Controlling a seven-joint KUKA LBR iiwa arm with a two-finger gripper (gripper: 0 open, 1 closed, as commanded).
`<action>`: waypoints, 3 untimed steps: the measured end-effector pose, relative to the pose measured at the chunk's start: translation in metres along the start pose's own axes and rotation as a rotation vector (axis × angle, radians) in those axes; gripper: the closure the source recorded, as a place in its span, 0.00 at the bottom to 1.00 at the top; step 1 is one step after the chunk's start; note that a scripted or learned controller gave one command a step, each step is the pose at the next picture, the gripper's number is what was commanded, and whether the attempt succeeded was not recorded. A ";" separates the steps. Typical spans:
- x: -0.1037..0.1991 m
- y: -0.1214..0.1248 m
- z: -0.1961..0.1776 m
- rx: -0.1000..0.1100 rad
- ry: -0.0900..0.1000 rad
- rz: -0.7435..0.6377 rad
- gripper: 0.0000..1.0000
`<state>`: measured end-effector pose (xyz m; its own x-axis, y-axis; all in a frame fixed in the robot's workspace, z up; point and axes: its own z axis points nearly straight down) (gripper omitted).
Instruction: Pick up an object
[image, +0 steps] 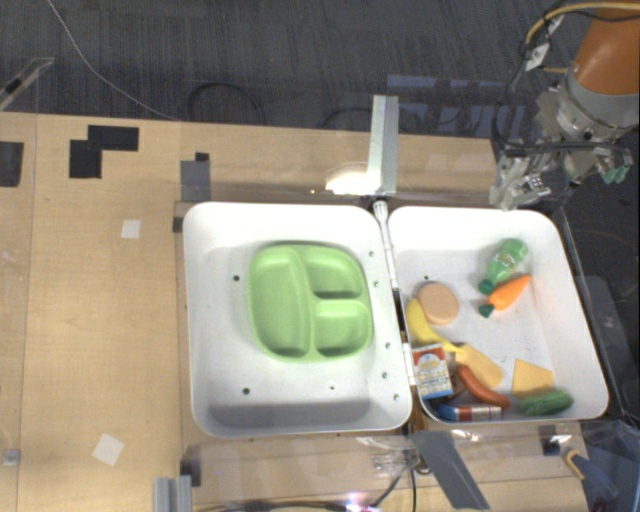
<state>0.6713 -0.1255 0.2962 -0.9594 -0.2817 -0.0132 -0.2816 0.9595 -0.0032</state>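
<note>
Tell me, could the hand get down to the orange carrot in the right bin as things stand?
Probably yes. The carrot lies on top in the right bin, with nothing over it; only the green bottle sits close beside it. The hand hangs above the bin's far edge, not far off.

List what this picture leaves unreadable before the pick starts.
- Hand, camera view: small and blurred above the right bin's far rim, so its state is unreadable.
- Small carton: print too small to read.
- Items in the near corner: overlapping, outlines unclear.
- Arm: cut off by the top edge.
</note>
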 end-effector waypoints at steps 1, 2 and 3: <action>0.000 0.002 0.006 0.001 0.001 -0.115 1.00; -0.003 0.003 -0.009 0.005 -0.012 -0.116 1.00; -0.001 0.006 -0.002 0.001 0.001 -0.177 1.00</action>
<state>0.6707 -0.1192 0.2983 -0.8948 -0.4463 -0.0113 -0.4462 0.8949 -0.0059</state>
